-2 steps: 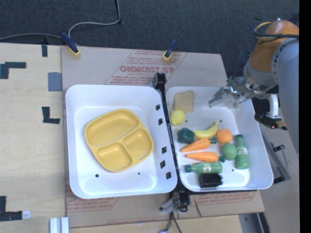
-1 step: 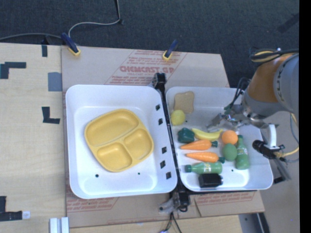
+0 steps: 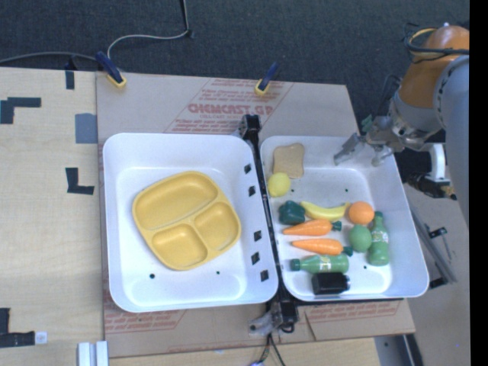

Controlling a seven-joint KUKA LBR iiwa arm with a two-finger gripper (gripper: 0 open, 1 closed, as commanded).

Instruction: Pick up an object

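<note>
My gripper [image 3: 358,149] hangs at 1 o'clock over the right bin [image 3: 408,227], 2 fingers spread apart, gripping nothing. Toy food sits at 6 o'clock from it: banana [image 3: 324,210], 2 carrots [image 3: 311,236], orange [image 3: 361,213]. Yellow tray [image 3: 187,218] in left bin [image 3: 122,204].

I see counter [image 3: 46,227] w/ cardboard sheet [image 3: 221,109] on top, clamped at back edge; 2 white bins, left bin [image 3: 122,280] and right bin [image 3: 408,273], side by side on cardboard.

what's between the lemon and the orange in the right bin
In the camera view, the banana lies between the lemon and the orange, with the dark green pepper beside its left end.
</note>
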